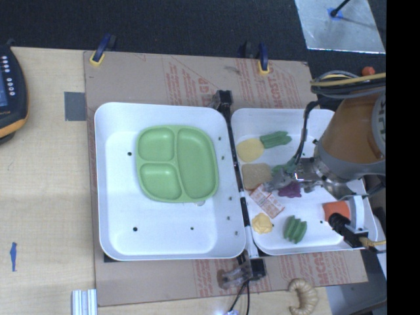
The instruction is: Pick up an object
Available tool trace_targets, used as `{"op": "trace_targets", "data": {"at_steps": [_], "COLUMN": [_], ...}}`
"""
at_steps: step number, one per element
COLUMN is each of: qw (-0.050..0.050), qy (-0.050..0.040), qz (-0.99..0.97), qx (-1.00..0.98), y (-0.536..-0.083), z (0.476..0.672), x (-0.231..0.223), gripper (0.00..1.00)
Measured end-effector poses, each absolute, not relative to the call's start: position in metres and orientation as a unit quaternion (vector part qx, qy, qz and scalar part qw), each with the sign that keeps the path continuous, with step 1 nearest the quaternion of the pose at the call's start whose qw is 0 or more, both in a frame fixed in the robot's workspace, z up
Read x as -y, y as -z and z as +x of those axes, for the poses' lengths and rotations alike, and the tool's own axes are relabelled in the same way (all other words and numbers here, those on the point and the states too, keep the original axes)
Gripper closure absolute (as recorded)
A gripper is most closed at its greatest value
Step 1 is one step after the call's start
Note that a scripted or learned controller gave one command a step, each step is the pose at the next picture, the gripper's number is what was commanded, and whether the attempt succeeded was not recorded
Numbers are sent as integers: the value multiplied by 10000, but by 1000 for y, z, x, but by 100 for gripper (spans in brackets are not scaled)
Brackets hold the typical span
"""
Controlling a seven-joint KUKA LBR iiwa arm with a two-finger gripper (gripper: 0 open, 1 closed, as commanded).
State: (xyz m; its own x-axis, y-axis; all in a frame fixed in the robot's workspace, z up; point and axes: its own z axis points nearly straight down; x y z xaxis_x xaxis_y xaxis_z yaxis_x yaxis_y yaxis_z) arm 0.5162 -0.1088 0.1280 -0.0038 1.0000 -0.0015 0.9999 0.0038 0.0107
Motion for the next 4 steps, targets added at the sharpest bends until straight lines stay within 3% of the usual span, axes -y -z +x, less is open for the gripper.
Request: {"op": "trace_targets", "data": {"at_steps": [1,2,4], "qw": [6,-16,-2], "qy": [3,14,10], "qz": [7040,7058,7055], "qx": [-7102,-7084,-7087], "y": [-92,-93,-93], "z": [576,653,657], "x": [98,105,94], "gripper": [0,0,0]}}
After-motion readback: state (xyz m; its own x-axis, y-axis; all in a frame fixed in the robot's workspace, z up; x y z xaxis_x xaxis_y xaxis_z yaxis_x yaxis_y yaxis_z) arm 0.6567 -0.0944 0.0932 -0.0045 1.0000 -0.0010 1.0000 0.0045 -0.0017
